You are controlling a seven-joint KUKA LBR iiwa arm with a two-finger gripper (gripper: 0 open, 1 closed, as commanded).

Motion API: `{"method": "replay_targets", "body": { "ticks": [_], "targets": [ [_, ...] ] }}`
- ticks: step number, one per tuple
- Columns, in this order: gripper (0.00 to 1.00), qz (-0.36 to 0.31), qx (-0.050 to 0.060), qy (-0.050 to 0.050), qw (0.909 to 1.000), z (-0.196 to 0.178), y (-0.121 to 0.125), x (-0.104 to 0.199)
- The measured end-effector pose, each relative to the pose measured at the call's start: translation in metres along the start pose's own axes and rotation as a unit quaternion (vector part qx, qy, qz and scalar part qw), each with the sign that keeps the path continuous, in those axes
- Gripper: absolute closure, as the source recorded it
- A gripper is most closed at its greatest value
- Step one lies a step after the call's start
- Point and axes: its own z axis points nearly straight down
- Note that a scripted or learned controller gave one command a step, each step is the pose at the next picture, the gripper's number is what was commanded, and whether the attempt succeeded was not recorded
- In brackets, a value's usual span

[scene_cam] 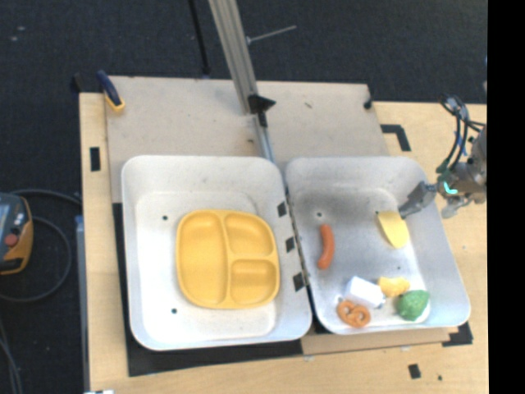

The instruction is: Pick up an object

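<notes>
The right bin (353,179) holds several small items: an orange sausage (326,246), a yellow wedge (394,229), a white block (362,290), a small yellow piece (394,286), a green lump (413,304) and an orange pretzel (353,313). My gripper (431,205) hangs over the bin's right rim, just up and right of the yellow wedge. Its fingers are spread open with nothing between them, and one dark finger (415,199) points down-left toward the wedge.
The left bin (148,187) carries a yellow divided tray (227,258). A metal post (236,48) rises behind the bins. Cables and a blue-and-yellow tool (110,91) lie at the bench's edges.
</notes>
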Motion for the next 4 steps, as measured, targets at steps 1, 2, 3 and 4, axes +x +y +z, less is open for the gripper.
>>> {"method": "replay_targets", "body": {
  "ticks": [1,2,3,4],
  "targets": [
    [0.00,0.000,0.000,0.000,1.0000,0.000,0.000,0.000],
    [0.00,0.001,0.001,0.000,1.0000,0.043,-0.006,-0.001],
    [0.00,0.000,0.001,0.000,1.0000,0.097,0.003,0.004],
    [0.00,0.001,0.000,-0.001,1.0000,0.159,0.000,0.002]
  ]
}}
